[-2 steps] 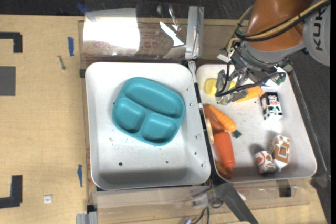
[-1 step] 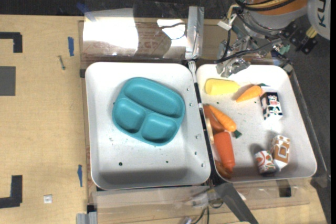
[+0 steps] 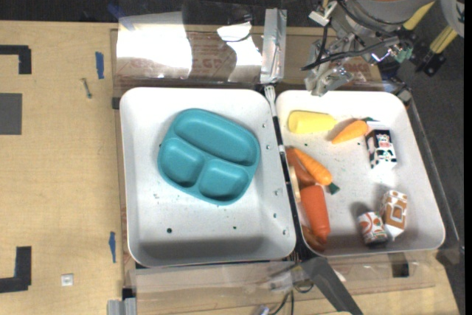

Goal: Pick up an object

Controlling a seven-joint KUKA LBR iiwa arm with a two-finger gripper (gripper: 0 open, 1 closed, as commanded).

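The right bin (image 3: pixel 424 181) holds a yellow piece (image 3: pixel 310 122) at its back left, with a small orange carrot (image 3: pixel 349 130) just right of it. A longer carrot (image 3: pixel 313 167) and a red-orange sausage-shaped piece (image 3: pixel 316 210) lie along the bin's left wall. A black-and-white toy (image 3: pixel 380 147) sits near the right side, with a patterned carton (image 3: pixel 396 209) and a small can (image 3: pixel 371 226) at the front right. My gripper (image 3: pixel 328 76) hangs over the back rim of the right bin, above and behind the yellow piece, and nothing shows in it.
The left bin (image 3: pixel 140 217) carries a teal divided plate (image 3: pixel 209 155). A clear plastic sheet (image 3: pixel 184 48) and a metal bar (image 3: pixel 272 48) stand behind the bins. Cables hang around the wrist (image 3: pixel 369 33). Bare wooden bench (image 3: pixel 51 158) lies to the left.
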